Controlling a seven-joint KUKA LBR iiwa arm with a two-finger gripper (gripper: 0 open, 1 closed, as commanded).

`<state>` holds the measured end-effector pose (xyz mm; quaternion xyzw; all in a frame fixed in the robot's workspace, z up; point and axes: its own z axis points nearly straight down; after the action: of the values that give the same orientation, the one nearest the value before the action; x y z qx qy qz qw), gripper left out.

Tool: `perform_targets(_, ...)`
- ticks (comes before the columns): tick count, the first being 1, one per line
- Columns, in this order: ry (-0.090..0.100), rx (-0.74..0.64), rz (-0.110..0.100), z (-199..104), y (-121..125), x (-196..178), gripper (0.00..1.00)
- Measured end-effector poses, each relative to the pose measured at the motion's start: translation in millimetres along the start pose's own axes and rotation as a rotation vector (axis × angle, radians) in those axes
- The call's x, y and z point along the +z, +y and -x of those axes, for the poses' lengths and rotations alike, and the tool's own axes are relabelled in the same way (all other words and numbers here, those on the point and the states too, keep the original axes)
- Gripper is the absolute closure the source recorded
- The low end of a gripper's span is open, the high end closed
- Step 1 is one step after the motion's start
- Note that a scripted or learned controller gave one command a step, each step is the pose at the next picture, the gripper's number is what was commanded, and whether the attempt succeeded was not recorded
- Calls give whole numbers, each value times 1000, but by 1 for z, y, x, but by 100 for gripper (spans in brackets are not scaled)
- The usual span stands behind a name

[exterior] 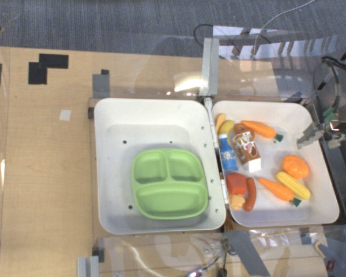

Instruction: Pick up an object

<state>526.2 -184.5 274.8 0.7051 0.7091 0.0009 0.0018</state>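
Approach step: gripper (309,136) at right bin (320,212) edge, finger state unclear, nothing held; next needs reach toward orange pumpkin (295,166)

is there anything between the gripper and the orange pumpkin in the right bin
Nothing visible. The gripper sits at the right bin's right rim, and bare white floor lies between it and the orange pumpkin.

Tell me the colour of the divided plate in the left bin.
Light green: the three-compartment plastic plate shows plainly in the camera view.
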Motion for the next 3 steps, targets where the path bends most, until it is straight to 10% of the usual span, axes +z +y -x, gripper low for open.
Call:
perform_targets(1, 2, 295, -3, -29, 6, 91, 0)
perform_targets(2, 1, 490, 7, -29, 71, 186, 0)
perform_targets(3, -22, 140, 15, -77, 78, 183, 0)
